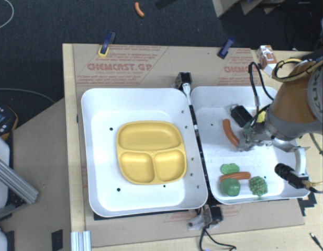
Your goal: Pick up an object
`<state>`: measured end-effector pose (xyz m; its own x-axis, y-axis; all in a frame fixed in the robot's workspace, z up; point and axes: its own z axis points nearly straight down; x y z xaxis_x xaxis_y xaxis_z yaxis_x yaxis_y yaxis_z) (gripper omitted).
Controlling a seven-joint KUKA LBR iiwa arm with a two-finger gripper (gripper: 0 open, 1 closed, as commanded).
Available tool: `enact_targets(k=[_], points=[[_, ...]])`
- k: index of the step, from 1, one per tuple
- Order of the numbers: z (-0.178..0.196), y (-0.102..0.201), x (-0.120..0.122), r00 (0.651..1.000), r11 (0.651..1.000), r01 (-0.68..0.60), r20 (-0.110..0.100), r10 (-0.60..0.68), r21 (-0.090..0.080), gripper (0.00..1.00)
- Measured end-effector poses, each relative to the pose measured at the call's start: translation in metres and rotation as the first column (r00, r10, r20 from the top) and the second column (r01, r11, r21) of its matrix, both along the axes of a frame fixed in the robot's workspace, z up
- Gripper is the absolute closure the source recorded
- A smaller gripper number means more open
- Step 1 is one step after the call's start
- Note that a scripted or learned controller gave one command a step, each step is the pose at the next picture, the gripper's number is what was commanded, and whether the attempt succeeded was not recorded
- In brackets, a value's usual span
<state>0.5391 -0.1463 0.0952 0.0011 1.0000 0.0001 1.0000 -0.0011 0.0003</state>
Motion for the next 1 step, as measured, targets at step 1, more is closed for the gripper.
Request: enact_targets(k=[1], points=[[0.0464, -0.0035, 0.0084, 1.000, 1.000, -0.002, 0.006, 0.002, -0.003, 1.00]])
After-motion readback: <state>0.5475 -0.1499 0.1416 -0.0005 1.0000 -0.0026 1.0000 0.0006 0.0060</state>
